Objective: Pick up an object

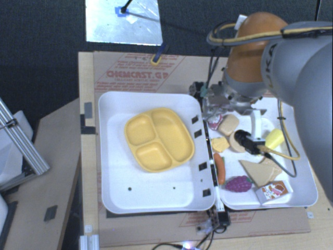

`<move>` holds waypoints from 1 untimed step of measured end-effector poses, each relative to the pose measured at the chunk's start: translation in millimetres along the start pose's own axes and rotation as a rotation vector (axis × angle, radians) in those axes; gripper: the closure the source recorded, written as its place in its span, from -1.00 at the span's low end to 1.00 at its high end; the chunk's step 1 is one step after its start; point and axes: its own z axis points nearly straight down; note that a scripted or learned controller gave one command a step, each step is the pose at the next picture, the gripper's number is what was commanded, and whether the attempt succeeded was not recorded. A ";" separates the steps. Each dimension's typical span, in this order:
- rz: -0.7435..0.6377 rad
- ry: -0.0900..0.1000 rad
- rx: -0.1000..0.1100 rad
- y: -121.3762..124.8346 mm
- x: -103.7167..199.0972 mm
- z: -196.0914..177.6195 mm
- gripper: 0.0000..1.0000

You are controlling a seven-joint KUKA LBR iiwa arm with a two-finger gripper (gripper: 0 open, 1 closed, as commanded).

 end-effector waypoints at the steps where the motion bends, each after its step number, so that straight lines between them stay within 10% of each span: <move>1: 0.002 -0.001 0.002 3.8 52.0 4.0 1.00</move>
